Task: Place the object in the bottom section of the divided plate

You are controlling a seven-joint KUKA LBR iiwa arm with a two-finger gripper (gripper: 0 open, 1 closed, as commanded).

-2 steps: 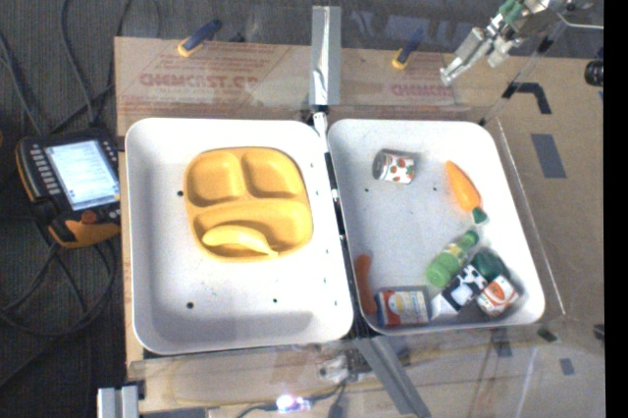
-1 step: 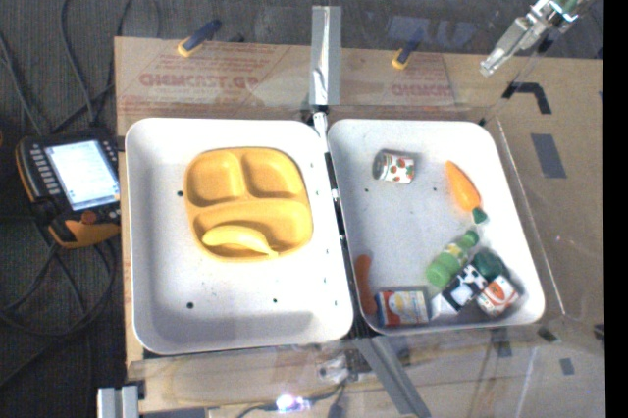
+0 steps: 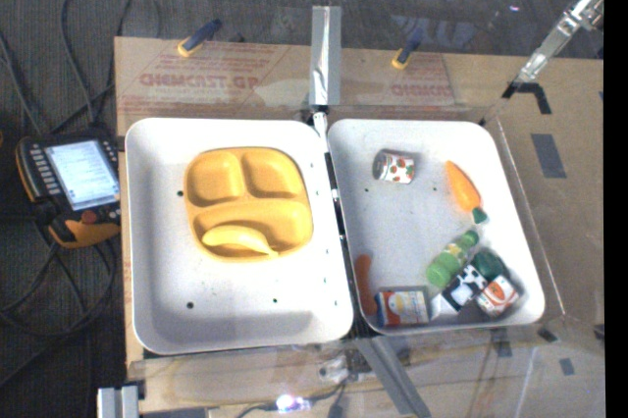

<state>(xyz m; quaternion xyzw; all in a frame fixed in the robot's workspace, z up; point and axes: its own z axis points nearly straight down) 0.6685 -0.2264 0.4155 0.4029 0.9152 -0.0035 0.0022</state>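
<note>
White bins side by side on a cardboard-covered bench (image 3: 196, 78). Left bin (image 3: 157, 298) carries a yellow divided plate (image 3: 250, 202), up toward its top edge. A pale yellow banana-like object (image 3: 238, 238) lies in the plate's bottom section, long axis running left-right, slightly curved; which end is the stem I can't tell. Right bin (image 3: 412, 230) holds a small can (image 3: 395, 168) near its top edge, a carrot (image 3: 464, 187) by the right edge, and a green bottle (image 3: 453, 257), cartons (image 3: 404, 306) and a tin (image 3: 498, 294) in the bottom right corner. Dark carpet and cables around the bench; teach pendant (image 3: 71, 177) at left. Gripper (image 3: 564, 24) sits at top right, off the bins; its opening can't be judged.
</note>
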